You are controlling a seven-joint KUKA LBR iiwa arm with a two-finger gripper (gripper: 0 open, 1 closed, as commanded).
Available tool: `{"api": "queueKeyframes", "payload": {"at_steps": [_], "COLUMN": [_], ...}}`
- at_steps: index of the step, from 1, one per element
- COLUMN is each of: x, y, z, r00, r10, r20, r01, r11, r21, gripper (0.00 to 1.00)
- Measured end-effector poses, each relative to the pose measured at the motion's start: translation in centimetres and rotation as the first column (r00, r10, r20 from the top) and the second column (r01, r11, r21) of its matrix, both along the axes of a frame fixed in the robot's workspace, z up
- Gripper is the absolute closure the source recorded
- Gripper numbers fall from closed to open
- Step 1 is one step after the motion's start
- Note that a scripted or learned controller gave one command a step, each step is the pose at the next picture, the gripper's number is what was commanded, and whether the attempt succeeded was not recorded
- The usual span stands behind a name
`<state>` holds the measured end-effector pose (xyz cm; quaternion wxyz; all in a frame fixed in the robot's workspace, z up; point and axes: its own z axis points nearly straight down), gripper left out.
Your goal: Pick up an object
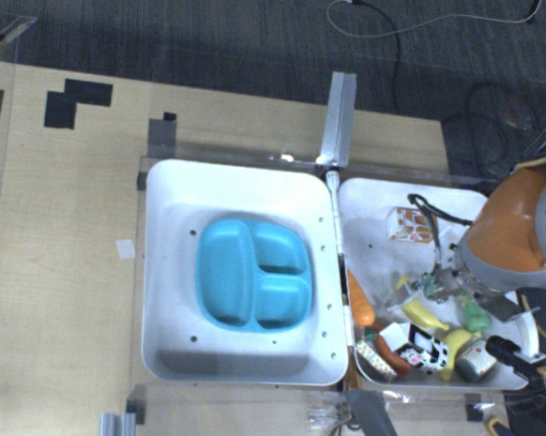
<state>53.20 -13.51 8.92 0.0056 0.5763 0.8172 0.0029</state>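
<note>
The right bin holds a heap of small things along its near side: a yellow banana, an orange carrot-like piece, a black-and-white cow toy, a green piece and a grey cylinder. A brown-spotted white item lies apart near the bin's far side. My gripper hangs low over the heap, just above the banana, under the orange band. Nothing I can make out is held in it.
The left bin holds a blue divided tray in its middle. A metal post stands at the far end of the divider between the bins. Black cables lie on the floor beyond the bench.
</note>
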Motion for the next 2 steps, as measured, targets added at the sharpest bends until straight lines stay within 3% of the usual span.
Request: {"api": "queueKeyframes", "payload": {"at_steps": [1, 2], "x": [0.3, -1.9], "y": [0.1, -0.2], "z": [1.1, 0.1], "r00": [1.0, 0.998], "r10": [0.001, -0.055], "r20": [0.007, 0.009], "r01": [-0.001, 0.055], "r11": [1.0, 0.998], "r21": [0.0, 0.0], "gripper": [1.0, 1.0]}}
